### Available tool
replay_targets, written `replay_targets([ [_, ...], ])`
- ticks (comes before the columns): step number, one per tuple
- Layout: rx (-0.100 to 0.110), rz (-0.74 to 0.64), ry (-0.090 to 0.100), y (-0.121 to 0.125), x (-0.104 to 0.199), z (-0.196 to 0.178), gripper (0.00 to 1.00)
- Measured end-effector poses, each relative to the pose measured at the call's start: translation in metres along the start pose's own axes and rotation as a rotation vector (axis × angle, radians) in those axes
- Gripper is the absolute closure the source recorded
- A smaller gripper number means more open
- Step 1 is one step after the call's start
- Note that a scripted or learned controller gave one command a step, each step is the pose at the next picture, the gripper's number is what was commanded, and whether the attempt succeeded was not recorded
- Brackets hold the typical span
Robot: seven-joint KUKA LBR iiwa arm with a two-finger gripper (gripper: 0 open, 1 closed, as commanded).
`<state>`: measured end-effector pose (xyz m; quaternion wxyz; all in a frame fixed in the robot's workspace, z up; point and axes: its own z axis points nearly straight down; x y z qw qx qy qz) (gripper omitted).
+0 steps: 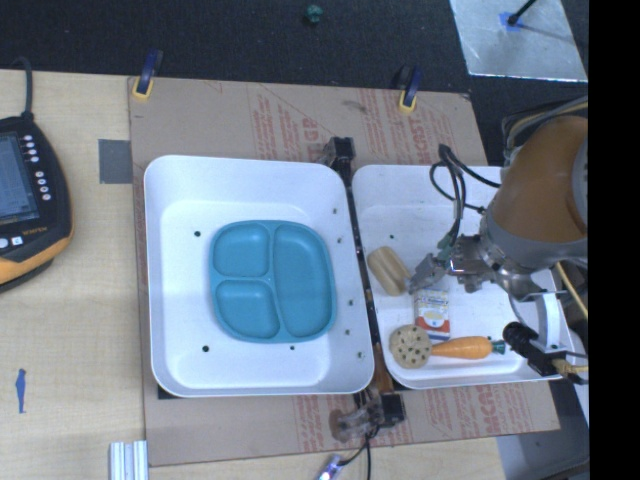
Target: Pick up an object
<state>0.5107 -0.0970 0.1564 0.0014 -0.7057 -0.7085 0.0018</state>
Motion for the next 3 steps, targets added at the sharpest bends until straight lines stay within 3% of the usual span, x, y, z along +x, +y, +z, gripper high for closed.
replay_targets([
  [1, -0.003, 0.0, -0.001, 0.022, -0.019, 0.063, 0.0],
  [2, -0.001, -0.002, 0.001, -0.025, -0.012, 0.065, 0.0],
  [3, 0.0, -0.005, -0.001, -0.025, -0.013, 0.055, 1.0],
])
